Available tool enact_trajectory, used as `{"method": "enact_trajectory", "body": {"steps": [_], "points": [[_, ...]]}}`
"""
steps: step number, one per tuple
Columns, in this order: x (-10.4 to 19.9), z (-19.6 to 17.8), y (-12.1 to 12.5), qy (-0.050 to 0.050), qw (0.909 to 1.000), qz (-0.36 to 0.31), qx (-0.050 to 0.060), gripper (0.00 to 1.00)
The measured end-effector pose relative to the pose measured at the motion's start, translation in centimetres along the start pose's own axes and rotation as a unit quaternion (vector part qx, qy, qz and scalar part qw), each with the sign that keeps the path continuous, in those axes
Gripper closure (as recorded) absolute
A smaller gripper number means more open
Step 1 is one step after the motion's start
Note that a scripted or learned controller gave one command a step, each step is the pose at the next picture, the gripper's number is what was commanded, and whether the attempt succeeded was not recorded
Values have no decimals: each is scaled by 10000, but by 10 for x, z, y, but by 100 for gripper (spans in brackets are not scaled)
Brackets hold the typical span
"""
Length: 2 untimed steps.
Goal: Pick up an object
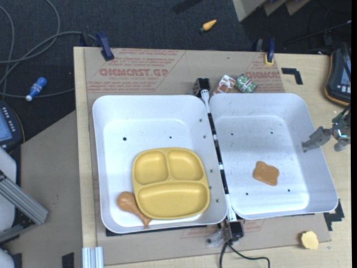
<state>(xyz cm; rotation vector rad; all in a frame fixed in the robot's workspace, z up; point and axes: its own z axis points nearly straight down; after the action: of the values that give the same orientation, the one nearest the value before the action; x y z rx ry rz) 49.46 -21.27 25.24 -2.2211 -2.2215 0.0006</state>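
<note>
Hovering at right bin's edge, end effector near toast

Occlusions and cut-offs, right side mostly.
Gripper is clipped by the right edge, arm out of frame; finger gap unreadable. Brown drumstick partly tucked under the yellow divided plate. Small packets beyond the right bin: labels too small to read.

A pale wooden bench stands on dark carpet strewn with grey cables.
</note>
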Motion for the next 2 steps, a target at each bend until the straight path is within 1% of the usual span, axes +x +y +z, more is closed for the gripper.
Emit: {"method": "enact_trajectory", "body": {"steps": [1,2], "points": [[47,134,61,20,10000,-33,20,0],[63,154,13,20,10000,5,37,0]]}}
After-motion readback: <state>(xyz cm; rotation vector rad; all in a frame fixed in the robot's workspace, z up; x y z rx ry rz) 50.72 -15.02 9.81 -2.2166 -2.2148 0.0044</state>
